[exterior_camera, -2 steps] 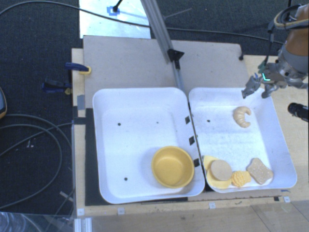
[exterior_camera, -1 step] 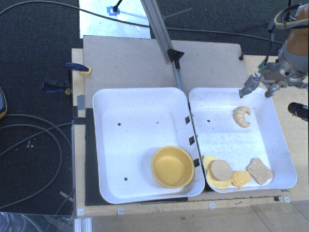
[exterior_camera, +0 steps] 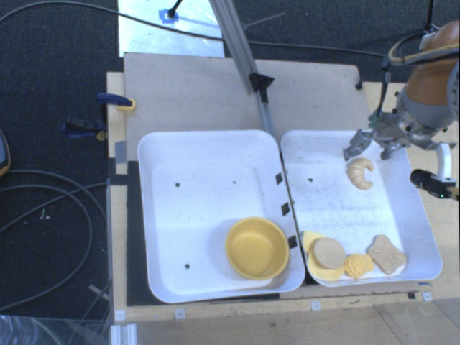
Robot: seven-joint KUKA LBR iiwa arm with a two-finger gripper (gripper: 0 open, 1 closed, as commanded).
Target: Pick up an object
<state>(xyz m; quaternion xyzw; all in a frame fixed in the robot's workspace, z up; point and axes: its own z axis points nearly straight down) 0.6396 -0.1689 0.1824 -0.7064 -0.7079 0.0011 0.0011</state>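
Nothing is picked yet: the two-finger gripper hangs open, empty, just at 12 o'clock of the pale plastic croissant

A yellow bowl sits upright in the near right corner of the left bin. Along the near edge of the right bin lie a round tan slice, a ridged yellow piece touching it, and a slice of toast. A metal pole slants over the bench. A blue-and-yellow clamp grips the bench's far left edge.
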